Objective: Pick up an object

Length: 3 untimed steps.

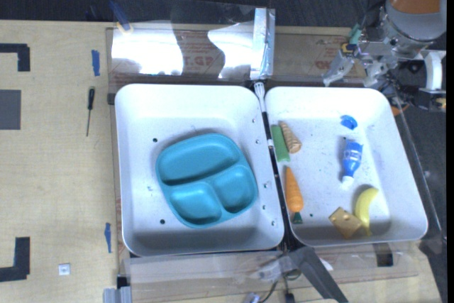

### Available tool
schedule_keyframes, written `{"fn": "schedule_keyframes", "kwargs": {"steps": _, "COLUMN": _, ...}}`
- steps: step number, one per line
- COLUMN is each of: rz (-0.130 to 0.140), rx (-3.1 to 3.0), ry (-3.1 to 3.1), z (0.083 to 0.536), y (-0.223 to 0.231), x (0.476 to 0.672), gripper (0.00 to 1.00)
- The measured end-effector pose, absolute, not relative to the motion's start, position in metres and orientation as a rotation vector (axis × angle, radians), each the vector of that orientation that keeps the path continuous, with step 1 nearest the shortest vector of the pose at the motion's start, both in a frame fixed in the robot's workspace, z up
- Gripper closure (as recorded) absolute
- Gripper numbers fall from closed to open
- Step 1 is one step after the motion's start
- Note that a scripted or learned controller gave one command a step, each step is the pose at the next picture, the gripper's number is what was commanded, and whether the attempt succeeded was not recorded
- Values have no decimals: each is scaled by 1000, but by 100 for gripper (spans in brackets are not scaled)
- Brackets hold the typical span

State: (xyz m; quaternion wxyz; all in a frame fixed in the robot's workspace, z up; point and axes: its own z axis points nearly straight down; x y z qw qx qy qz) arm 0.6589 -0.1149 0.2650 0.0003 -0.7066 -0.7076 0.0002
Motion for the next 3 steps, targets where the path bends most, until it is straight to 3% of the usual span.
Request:
{"fn": "schedule_keyframes", "kwargs": {"steps": 1, "rz": -5, "rx": -2050, "ry": -2388, "z": 96, "y": -157, "x": 623, "gripper": 0}}
{"fn": "schedule_keyframes", "kwargs": {"steps": 2, "rz": 0, "rx": -2046, "ry": -2386, "z": 86, "y": -195, "x": 589, "gripper": 0}}
{"fn": "schedule_keyframes", "kwargs": {"steps": 3, "rz": -2, "rx": -2113, "ry": -2326, "z": 86, "y": -184, "x": 584, "gripper": 0}}
